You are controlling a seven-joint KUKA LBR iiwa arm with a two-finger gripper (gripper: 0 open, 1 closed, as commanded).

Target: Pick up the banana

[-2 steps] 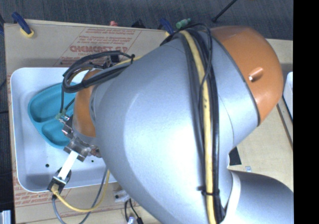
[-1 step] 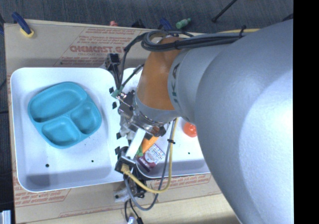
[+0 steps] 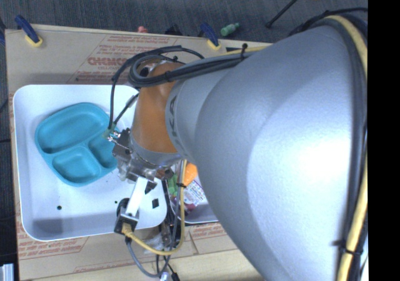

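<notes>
My arm [image 3: 269, 148] reaches in from the right and covers nearly all of the right bin. Its orange band [image 3: 153, 117] sits above the wrist, and the gripper [image 3: 145, 170] points down over the wall between the two bins, at the left bin's right edge. The wrist hides what is under it. A small orange-yellow piece [image 3: 189, 173] peeks out just right of the wrist in the right bin; I cannot tell what it is.
A blue divided tray [image 3: 75, 142] lies in the left bin [image 3: 37, 223], towards its upper left. A white packet with red print [image 3: 195, 195] lies in the right bin beside the wrist. Blue clamps [image 3: 28, 30] hold the cardboard at the back edge.
</notes>
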